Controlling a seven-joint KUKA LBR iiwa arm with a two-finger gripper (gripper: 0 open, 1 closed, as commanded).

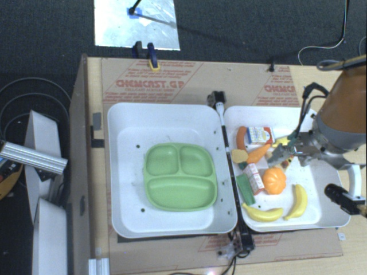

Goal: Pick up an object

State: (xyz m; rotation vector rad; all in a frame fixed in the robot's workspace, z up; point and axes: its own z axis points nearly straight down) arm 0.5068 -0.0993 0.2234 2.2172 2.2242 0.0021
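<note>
With the orange ball (274,180) lying mid right bin (327,217) between the carrot (259,153) and bananas (297,201), we should centre our gripper (285,149), whose spread we cannot tell, squarely above it before descending.

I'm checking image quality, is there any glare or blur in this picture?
Camera view: strong glare on the shiny sheet above the bench; the white bins are bright but readable; the gripper looks slightly soft; the fruit stays sharp enough to distinguish.
</note>
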